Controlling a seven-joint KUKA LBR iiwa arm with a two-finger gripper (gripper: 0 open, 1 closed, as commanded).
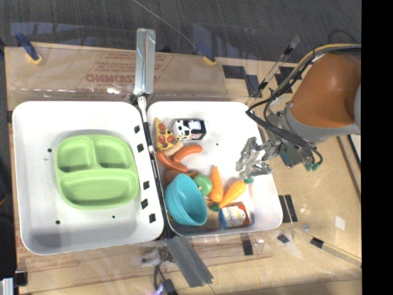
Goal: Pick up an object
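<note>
Hovering just above the carrot (233,192), the jaws (253,163) hang parted, grasping nothing; seemingly lining up a grab.

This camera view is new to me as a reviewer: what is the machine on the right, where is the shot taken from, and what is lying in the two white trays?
One fixed camera looks down at a slant on a bench. The grey and orange machine is a robot arm reaching in from the right; its two-finger gripper hangs over the right bin with nothing visible between its fingers. The left bin holds a green divided plate. The right bin holds toys: a pizza slice, a black and white cow, a sausage, a blue bowl, a carrot and a small can.
</note>
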